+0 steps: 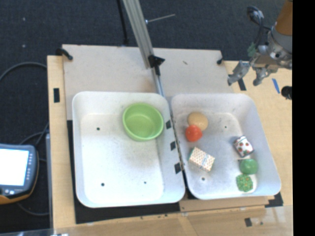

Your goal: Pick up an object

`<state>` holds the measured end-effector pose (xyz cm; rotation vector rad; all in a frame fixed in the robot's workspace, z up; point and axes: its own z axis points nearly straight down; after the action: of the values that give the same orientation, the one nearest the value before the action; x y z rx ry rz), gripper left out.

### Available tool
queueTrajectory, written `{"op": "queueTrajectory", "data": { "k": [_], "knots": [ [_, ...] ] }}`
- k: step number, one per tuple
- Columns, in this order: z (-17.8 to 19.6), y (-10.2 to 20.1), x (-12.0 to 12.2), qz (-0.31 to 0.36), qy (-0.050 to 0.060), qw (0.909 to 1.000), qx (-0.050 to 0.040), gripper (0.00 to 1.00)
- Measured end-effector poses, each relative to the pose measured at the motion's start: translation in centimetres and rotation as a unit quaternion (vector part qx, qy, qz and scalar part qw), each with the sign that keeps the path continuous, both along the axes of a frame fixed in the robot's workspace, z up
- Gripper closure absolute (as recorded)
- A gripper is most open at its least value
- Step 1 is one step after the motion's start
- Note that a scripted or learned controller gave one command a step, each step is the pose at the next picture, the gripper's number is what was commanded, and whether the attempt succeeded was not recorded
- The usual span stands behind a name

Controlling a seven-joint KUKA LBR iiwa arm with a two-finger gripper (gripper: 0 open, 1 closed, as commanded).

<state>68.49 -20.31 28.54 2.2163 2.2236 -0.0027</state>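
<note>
The gripper is seen above the right bin's far edge, its 2 fingers spread with nothing between them. Below it, 6 objects are counted in that bin — 1 tan ball, 1 red ball, 1 patterned box, 1 red-and-white item, 2 green items. Lower left of it, 1 green bowl is held by the left bin.

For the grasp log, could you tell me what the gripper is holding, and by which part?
Nothing: the gripper hangs above the bench beyond the right bin, jaws open with only bench visible between them.
</note>
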Motion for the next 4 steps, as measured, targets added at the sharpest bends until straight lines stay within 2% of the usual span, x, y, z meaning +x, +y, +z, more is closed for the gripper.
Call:
{"op": "queueTrajectory", "data": {
  "k": [1,2,4],
  "knots": [
    [0.0,0.0,0.0,0.0,0.0,1.0,-0.0006,0.0],
    [-5.5,0.8,0.1,0.0,0.002,1.0,0.0006,0.0],
    [-18.1,0.4,-0.8,-0.002,0.003,1.0,0.0001,0.0]
  ]
}}
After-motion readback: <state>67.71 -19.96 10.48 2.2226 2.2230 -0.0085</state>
